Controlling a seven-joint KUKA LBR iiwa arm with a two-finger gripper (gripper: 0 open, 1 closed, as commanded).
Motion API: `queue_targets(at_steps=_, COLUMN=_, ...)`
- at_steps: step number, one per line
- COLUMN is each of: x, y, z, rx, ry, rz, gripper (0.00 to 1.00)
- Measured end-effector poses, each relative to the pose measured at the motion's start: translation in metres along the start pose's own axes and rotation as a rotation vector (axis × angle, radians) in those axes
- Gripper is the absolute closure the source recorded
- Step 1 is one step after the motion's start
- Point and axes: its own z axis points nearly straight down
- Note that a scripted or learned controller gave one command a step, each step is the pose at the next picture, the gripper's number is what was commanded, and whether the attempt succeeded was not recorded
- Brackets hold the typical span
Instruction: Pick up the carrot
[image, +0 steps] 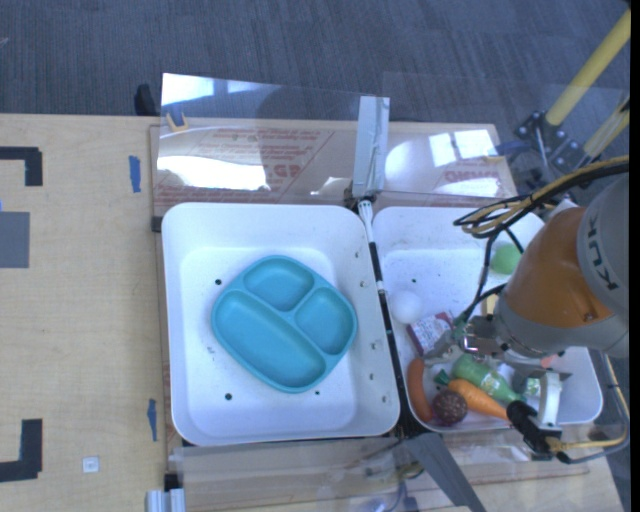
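Observation:
The carrot (480, 399), orange and tapered, lies near the front of the right bin (440, 265), pointing left. A green bottle-like item (480, 376) lies just behind it and a dark red round piece (450, 405) touches its left tip. My gripper (502, 385) hangs low over this cluster, right above the carrot's thick end, below the orange wrist band (560, 280). The arm hides part of the carrot and the bin's right side.
An orange-red curved piece (415, 388) lies by the right bin's left wall. A white egg (407, 305), a red-and-white packet (432, 330) and a green ball (505, 258) sit further back. The left bin (190, 300) holds a blue divided plate (285, 322).

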Motion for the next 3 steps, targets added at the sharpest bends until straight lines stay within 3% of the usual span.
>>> queue_targets(at_steps=1, x=0.0024, y=-0.0003, z=-0.0001, rx=0.001, ry=0.0, rz=-0.152, gripper=0.0)
queue_targets(at_steps=2, x=-0.001, y=0.0004, z=0.0001, rx=-0.001, ry=0.002, rz=-0.079, gripper=0.0)
queue_targets(at_steps=3, x=0.002, y=-0.0001, z=-0.0001, rx=0.0, ry=-0.001, rz=-0.24, gripper=0.0)
